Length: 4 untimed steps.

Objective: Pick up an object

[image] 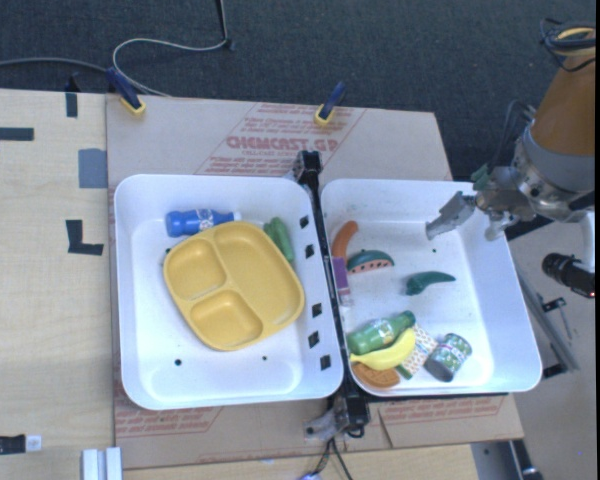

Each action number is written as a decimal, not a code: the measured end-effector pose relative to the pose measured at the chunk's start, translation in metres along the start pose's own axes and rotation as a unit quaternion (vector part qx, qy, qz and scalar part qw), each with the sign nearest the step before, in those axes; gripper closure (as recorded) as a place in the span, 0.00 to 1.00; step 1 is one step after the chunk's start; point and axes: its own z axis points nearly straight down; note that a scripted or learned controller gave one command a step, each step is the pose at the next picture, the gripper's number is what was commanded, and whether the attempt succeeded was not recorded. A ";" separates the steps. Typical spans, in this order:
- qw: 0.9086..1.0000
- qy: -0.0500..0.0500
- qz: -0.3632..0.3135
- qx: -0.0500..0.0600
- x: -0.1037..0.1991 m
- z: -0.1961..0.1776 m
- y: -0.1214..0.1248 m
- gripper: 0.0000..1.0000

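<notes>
Jaws (467,218) of the grey arm hang over the right bin's (500,298) two o'clock corner, their state impossible to tell. Toy food clusters below: a dark green pepper (429,282) mid-bin, a banana (391,351) toward seven o'clock.

End effector (467,218) over right bin (500,298); yellow tray (235,283) in left bin (140,298).

Yellow tray (234,284), blue bottle (196,221), white bins (140,298)

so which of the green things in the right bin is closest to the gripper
The dark green pepper, lying alone mid-bin, just below the gripper. The green bottle sits farther off in the pile at the front edge.
</notes>
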 end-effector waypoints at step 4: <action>1.000 -0.001 -0.001 -0.002 -0.031 0.172 0.051 0.00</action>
